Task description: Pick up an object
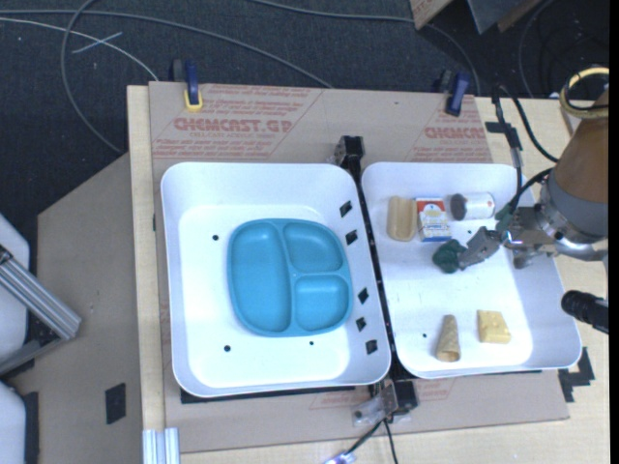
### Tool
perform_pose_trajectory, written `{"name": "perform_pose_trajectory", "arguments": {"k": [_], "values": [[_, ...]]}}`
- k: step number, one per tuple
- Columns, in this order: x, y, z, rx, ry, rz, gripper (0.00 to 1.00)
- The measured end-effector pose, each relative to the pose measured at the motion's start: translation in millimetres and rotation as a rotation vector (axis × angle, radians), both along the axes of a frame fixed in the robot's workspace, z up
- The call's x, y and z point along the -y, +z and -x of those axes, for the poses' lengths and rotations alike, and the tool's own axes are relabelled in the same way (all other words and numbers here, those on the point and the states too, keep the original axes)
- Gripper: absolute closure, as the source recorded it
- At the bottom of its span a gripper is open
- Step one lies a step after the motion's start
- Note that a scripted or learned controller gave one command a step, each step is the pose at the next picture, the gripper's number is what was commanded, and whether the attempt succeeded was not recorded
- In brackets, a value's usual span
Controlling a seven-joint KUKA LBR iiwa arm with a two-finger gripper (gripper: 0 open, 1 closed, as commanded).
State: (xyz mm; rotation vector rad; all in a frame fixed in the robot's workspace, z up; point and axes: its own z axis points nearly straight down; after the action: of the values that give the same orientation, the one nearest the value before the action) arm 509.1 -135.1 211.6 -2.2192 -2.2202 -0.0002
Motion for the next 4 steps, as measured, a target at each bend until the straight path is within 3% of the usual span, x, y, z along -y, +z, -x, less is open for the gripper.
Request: {"name": "perform_pose_trajectory", "arguments": {"k": [1, 3, 4], "values": [[4, -48, -7, -0.005, -0.001, -0.001, 0.00], [4, -129, 4, -0.004, -0.001, -0.001, 0.00], [4, -116, 2, 0.001, -0.001, -0.001, 1.00]]}}
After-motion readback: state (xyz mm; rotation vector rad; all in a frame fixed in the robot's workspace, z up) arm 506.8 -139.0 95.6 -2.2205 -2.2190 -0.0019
